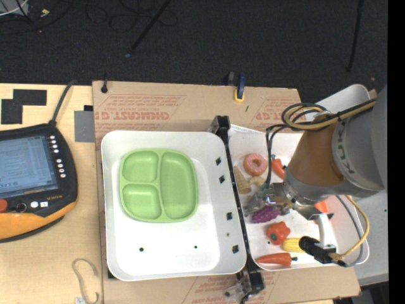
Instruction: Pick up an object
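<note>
The right bin [253, 145] holds several toy foods: a pink donut [255, 164], a purple grape bunch [264, 215], a red pepper [276, 233], a yellow corn cob [293, 244], a chili-like red piece [273, 259] and an orange carrot piece [278, 168]. My gripper [271, 198] is low in this bin, just above the grapes and below the donut. The wrist and orange band hide its fingers. Nothing is seen held between them.
The left bin [126, 246] holds a green divided plate [158, 185]. A teach pendant [31, 179] lies on the bench at far left. A black divider [231, 195] runs between the bins. Cables loop around the arm [342, 157] on the right.
</note>
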